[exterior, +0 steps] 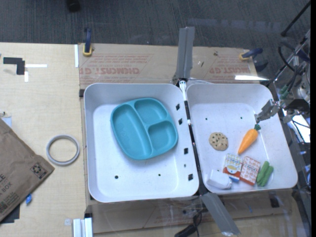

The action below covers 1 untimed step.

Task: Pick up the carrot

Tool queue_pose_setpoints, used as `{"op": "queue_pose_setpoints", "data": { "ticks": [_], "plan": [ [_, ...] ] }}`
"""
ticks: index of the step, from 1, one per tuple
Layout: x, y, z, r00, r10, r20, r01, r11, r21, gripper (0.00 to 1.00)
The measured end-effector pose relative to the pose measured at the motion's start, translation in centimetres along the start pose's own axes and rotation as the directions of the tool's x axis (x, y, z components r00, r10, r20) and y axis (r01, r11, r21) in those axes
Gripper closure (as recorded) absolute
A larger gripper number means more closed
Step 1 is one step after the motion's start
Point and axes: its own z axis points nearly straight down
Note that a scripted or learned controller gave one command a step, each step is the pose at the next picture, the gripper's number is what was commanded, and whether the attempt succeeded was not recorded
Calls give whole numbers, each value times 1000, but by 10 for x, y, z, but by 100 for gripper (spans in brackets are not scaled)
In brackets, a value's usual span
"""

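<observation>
At the far left, a brown cardboard box [17, 174] is cut off by the edge, and a roll of tape [62, 149] lies on the bench beside it. In the left bin [98, 181] a teal divided plate [143, 128] is seen, tilted slightly. In the right bin [232, 100] a cookie [218, 141] lies near the middle, with a white block [218, 180] and a printed packet [242, 169] toward the near edge; the packet's print is too small to be read. The carrot [248, 140] lies right of the cookie, its green top pointing far-right. A green pod [264, 174] rests beside the packet. The gripper [265, 112] is seen just beyond the carrot's top; whether its fingers are spread or closed cannot be told, and nothing is seen held.
</observation>
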Motion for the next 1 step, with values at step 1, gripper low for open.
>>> {"op": "queue_pose_setpoints", "data": {
  "ticks": [1],
  "plan": [
    [-30, 28, 78, 998, 57, 0, -57, 998, 0, 0]
  ]
}}
